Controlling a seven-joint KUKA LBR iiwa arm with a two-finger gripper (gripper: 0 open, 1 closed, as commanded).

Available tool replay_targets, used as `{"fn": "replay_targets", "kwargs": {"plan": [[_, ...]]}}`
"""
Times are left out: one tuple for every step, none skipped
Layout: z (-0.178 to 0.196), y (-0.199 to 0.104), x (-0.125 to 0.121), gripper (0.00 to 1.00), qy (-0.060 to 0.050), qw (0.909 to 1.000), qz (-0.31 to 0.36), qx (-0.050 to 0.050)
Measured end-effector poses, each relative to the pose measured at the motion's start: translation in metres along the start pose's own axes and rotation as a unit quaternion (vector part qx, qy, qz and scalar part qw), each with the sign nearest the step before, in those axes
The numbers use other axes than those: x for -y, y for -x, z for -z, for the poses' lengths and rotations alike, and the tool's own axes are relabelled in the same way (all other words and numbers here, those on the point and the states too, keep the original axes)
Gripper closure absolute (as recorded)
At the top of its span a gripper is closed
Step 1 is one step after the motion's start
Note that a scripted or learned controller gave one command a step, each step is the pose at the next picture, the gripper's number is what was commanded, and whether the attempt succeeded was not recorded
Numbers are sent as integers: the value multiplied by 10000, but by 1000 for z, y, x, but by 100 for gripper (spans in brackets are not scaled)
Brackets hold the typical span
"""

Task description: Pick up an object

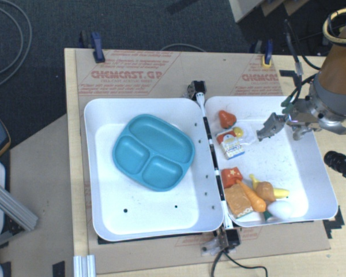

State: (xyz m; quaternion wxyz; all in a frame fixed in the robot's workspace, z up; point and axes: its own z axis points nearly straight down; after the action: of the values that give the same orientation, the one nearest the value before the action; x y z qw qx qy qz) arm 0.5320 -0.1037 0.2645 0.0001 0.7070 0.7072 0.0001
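Cardboard-topped bench (161, 74), two white bins (104, 212) side by side

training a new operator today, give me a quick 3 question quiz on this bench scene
1. True or false: the blue divided plate lies in the left bin.
2. Which bin does the tool hover over? A) left B) right
3. Fill in: the orange carrot lies near the ___ edge of the right bin.

Key: 1 true; 2 B; 3 front (the camera-side edge, beside the brown block and white egg).
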Motion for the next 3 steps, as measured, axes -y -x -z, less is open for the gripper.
{"fn": "replay_targets", "kwargs": {"plan": [[-81, -11, -56, 0, -11, 10000, 10, -4], [-182, -7, -89, 0, 5, 10000, 3, -21], [-177, -2, -135, 0, 24, 10000, 17, -4]]}}
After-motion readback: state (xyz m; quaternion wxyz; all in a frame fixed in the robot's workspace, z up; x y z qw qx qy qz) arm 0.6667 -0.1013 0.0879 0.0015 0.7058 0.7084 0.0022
